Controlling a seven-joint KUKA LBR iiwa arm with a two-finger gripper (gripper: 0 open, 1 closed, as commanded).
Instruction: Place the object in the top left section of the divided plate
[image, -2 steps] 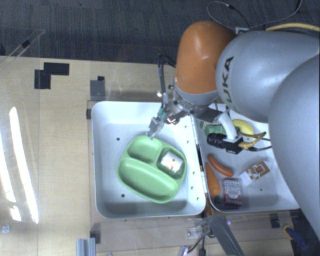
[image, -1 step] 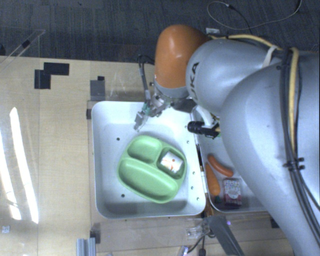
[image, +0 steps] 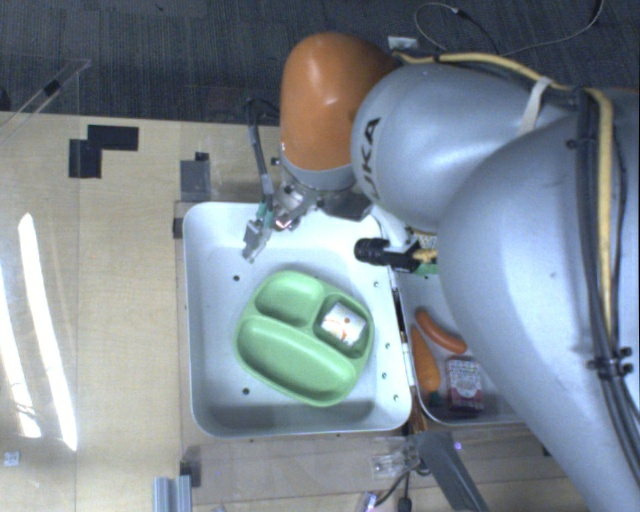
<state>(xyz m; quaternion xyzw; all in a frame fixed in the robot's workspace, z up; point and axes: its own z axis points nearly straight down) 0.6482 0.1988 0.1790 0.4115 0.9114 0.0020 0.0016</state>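
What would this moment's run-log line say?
arm: reaching over left bin | gripper: above plate's far edge | plate: green, divided, in left bin | small item: in plate's right compartment | right bin: sausage, carrot

1. One fixed camera hangs above the counter (image: 90, 300) and looks down at a slant.
2. The left white bin (image: 210, 330) sits near mid-frame, fully seen; the right bin (image: 425, 405) is largely covered.
3. The grey arm (image: 500, 200) enters from the frame's right, close to the lens, looming large.
4. Dark floor (image: 150, 50) runs along the top edge.
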